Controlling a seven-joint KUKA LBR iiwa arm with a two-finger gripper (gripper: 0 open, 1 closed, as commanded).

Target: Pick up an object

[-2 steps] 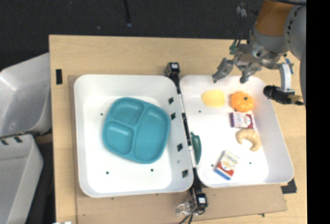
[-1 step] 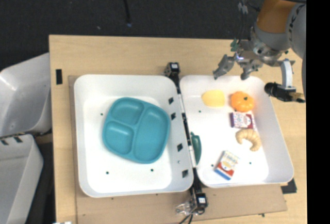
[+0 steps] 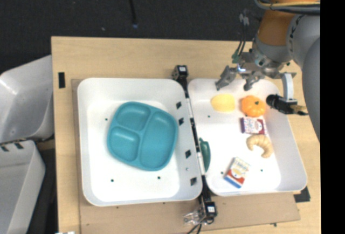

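My gripper hangs over the far edge of the right bin, open, with nothing between its two dark fingers. Just below it lie a yellow lemon and an orange fruit. Further toward the front are a small purple-and-white packet, a croissant and a red, white and blue carton. A green item rests against the bin's left wall.
The left bin holds a teal divided plate. Black clips sit along the seam between the bins. A black fitting juts over the right bin's far right rim. The arm's orange band is above the gripper.
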